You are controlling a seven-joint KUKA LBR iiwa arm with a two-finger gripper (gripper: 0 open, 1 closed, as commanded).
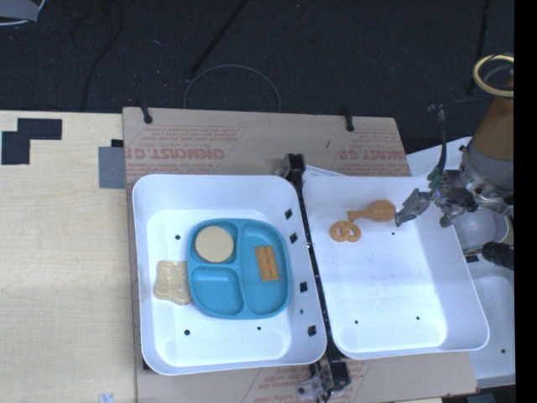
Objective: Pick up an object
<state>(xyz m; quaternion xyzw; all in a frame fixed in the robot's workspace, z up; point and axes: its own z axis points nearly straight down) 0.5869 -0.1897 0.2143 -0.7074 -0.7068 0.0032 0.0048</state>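
In the right white bin [436,326], toward its upper left, we count two small things: a tan drumstick-shaped toy [375,212] and a light-brown pretzel-shaped toy [345,232], lying just beside each other. The grey two-finger gripper [424,204] sits at the right of the frame, close to the drumstick's fat end; we see its fingers spread, with nothing between them. We judge the drumstick light, stiff and smooth, best pinched across its thick end; the pretzel looks flat and harder to catch. The left white bin [159,200] holds one blue three-compartment tray [237,303] bearing one round beige disc [214,243] and one orange cracker [267,263], plus one pale bread slice [172,281] touching the tray's left edge.
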